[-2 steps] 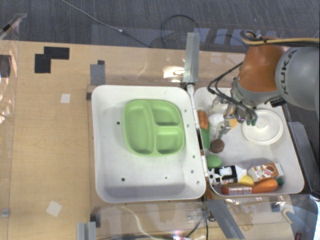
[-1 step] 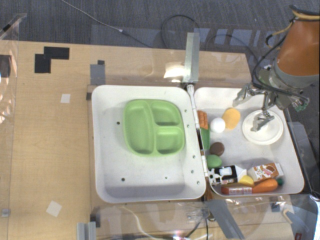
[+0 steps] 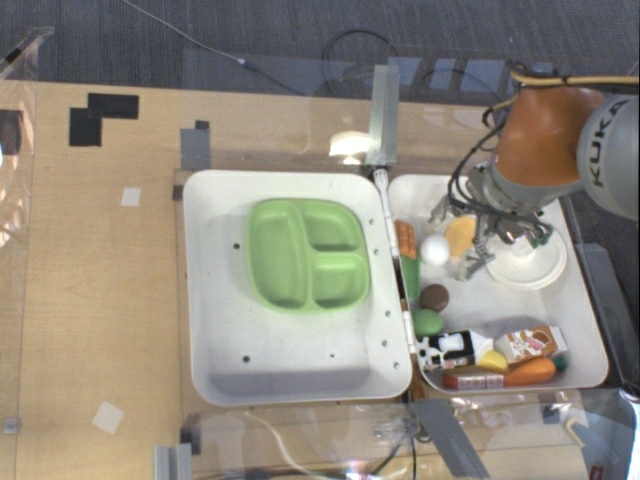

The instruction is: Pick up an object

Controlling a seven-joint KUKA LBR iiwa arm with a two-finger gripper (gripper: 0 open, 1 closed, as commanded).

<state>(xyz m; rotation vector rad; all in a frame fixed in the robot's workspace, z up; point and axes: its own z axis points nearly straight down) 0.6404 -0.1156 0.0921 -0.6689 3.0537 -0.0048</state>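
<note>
Yellow object beside lowered gripper

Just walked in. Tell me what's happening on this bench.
A grey KUKA arm with an orange band reaches in from the right over the right bin, its gripper low among the toy food near a white ball and a white dish. Whether it has hold of anything is unclear. More items crowd the bin's near edge, including a carrot. The left bin holds a green divided tray.

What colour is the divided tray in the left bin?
Light green, the divided tray, clear in the camera view.
</note>
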